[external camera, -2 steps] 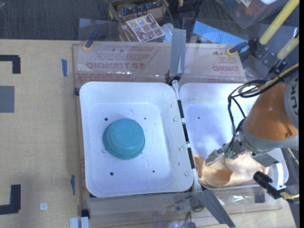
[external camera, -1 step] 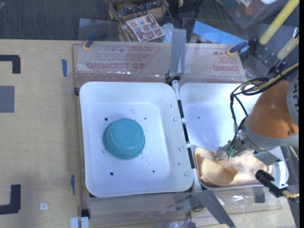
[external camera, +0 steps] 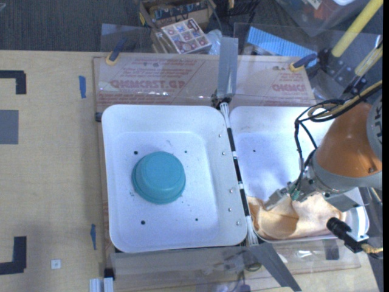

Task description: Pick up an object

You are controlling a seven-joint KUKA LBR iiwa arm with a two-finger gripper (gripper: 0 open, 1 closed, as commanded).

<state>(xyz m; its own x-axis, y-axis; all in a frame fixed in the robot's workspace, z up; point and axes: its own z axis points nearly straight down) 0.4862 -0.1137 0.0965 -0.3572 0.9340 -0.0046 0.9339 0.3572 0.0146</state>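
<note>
Claw (external camera: 290,198) state unclear, over 1 tan cloth (external camera: 285,219); 1 teal bowl (external camera: 159,176) in left bin (external camera: 118,126).

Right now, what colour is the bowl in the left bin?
Teal blue: the bowl sits upside down in the left bin, clearest in the camera view.

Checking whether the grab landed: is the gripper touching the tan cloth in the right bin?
Cannot tell. In the camera view the gripper overlaps the tan cloth, which hides contact.

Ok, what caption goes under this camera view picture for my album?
Robot arm reaching over a tan cloth in the right bin; teal bowl upside down in the left bin.
</note>
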